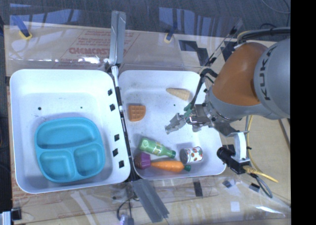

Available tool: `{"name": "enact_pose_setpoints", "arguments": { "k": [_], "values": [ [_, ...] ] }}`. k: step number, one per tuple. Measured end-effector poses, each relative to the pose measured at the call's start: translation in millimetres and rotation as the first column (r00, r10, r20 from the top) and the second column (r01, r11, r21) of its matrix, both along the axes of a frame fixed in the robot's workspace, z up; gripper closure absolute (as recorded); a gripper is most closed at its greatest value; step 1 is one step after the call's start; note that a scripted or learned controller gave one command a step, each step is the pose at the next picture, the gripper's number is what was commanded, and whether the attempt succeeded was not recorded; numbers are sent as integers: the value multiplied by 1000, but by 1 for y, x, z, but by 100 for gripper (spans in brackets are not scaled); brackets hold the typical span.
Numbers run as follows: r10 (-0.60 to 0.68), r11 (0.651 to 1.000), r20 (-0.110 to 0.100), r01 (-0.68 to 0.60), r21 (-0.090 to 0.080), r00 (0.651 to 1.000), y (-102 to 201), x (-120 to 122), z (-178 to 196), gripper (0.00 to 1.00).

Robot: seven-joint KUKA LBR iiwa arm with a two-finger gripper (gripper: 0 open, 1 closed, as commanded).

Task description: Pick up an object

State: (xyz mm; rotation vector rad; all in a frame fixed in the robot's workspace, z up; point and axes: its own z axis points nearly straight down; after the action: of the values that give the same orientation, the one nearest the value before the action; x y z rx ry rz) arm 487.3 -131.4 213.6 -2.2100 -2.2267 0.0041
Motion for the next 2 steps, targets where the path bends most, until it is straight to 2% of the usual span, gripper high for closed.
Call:
{"name": "enact_pose_setpoints", "arguments": {
  "k": [1,2],
  "values": [
    [-77,997,3,77,0,997,-45,-11,-122,0],
    [-112,994,1,112,0,994,-41,46,-122,0]
  ]
}}
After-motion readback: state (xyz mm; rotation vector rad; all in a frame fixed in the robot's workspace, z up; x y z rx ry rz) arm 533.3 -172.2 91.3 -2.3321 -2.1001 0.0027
